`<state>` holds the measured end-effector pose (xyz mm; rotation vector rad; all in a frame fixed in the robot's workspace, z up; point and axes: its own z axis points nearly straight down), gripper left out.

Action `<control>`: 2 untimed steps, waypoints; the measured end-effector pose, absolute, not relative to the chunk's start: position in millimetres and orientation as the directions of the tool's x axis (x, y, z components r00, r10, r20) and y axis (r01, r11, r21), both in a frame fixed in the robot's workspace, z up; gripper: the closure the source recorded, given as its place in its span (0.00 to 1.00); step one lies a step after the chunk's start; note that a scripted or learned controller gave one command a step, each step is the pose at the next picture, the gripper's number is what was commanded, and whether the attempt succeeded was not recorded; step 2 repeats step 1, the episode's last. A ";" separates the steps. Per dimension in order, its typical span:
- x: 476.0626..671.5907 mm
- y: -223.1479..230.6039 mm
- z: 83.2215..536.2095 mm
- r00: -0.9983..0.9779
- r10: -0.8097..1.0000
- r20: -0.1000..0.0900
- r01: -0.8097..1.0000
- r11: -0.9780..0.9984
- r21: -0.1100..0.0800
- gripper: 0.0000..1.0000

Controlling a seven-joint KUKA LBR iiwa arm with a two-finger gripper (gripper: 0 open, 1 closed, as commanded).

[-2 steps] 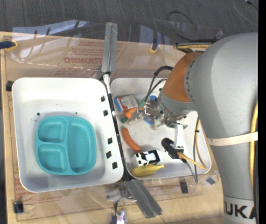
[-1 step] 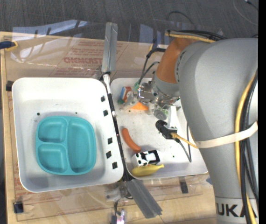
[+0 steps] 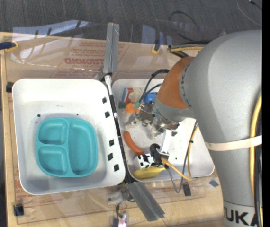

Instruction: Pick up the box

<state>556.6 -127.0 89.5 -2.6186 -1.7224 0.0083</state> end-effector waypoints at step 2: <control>556.2 -126.0 97.3 0.390 0.921 0.000 0.921 -0.390 -0.016 1.00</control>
